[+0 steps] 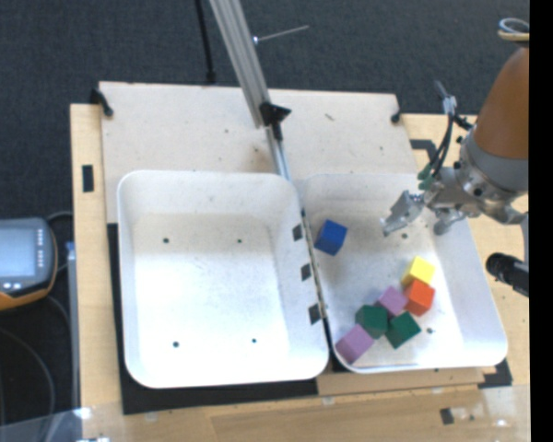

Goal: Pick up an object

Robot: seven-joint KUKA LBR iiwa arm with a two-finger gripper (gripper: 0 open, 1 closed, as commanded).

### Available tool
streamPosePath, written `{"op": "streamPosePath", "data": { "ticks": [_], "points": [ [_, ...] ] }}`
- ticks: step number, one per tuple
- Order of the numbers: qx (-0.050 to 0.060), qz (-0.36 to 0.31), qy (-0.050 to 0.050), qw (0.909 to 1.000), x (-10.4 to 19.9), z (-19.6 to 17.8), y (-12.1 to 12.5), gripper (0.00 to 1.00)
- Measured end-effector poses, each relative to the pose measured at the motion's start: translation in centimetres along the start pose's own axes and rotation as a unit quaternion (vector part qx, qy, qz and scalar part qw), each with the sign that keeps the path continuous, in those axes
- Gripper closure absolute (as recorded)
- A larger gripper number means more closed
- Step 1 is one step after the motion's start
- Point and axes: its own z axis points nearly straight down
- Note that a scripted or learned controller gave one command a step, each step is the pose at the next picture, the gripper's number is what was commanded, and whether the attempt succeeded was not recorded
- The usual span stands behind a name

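Right bin [470,274]: arm [502,118] cropped (jaws unclear).

The arm [505,109] is cut off at right; the end effector's [401,215] finger spacing seems unreadable.

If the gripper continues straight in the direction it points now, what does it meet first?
Probably the blue cube: the gripper points left and slightly down toward it, over the right bin. Depth is unclear, so it may pass above.
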Motion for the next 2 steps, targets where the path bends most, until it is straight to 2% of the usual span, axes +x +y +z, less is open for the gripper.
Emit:
{"op": "streamPosePath", "data": {
  "ticks": [1,2],
  "points": [
    [-0.003,0.0,-0.002,1.0,-5.8,-7.1,-5.9,0.0],
    [0.001,-0.006,-0.001,1.0,-2.7,-4.8,-2.1,0.0]
  ]
}}
